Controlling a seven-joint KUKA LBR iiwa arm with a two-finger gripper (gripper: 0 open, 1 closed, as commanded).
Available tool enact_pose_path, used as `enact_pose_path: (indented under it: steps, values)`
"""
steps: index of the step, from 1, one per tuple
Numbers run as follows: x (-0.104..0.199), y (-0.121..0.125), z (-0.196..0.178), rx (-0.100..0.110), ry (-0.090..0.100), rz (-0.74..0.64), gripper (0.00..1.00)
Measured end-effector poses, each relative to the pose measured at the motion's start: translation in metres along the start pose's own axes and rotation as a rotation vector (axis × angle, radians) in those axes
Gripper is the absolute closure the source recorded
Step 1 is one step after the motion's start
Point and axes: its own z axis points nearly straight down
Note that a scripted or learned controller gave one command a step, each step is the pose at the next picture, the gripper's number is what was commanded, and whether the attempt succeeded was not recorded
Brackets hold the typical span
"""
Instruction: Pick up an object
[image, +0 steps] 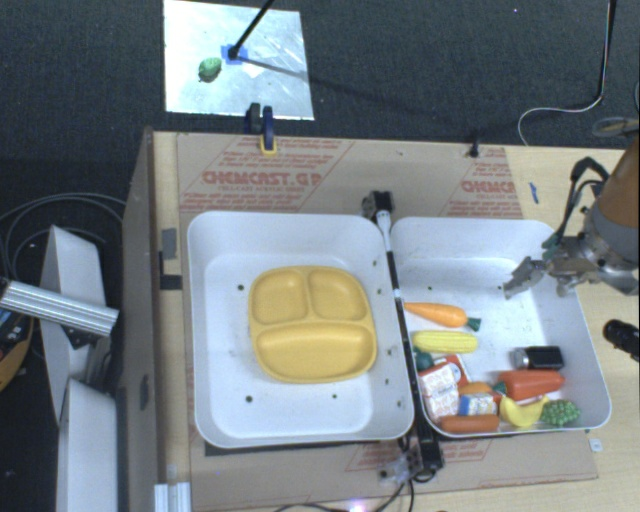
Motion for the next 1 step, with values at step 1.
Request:
enact_pose_path:
  steps: [1]
  values:
    - [0.0924,-0.0735,0.0364,0.003,0.002,-0.001,0.0]
